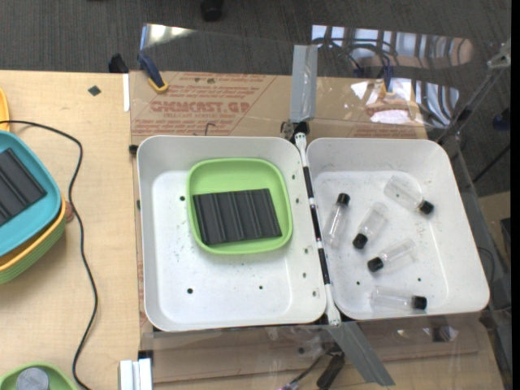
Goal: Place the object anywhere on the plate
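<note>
A green square plate lies in the left white bin, toward its far side. A dark ribbed rectangular pad rests flat on the plate. In the right white bin several clear plastic vials with black caps lie scattered: one near the left wall, one in the middle, one at the far right, one lower, and one near the front edge.
A clear acrylic sheet and brown cardboard stand behind the bins. A stack of teal and yellow plates sits on the wooden bench at left, with a black cable running past it.
</note>
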`<state>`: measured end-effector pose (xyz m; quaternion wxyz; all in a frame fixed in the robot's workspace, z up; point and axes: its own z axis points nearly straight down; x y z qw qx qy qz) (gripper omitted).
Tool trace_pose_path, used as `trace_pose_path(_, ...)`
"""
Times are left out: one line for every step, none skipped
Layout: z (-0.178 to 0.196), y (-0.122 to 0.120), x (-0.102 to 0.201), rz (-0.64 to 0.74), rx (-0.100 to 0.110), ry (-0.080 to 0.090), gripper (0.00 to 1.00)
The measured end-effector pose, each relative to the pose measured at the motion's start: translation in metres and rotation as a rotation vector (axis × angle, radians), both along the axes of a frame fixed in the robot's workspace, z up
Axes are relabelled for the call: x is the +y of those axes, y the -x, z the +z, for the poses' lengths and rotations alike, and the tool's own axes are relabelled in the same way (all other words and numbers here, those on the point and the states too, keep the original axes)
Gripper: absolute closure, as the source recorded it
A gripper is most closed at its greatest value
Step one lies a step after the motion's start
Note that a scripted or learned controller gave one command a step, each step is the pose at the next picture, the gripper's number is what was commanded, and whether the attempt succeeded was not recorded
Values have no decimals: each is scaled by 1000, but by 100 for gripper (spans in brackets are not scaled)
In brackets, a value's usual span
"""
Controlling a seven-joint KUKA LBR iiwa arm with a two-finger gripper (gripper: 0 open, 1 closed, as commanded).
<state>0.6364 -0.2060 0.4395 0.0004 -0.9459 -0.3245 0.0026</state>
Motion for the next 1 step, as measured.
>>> trace_pose_path(0, -14, -13, -93, 0, 0, 0)
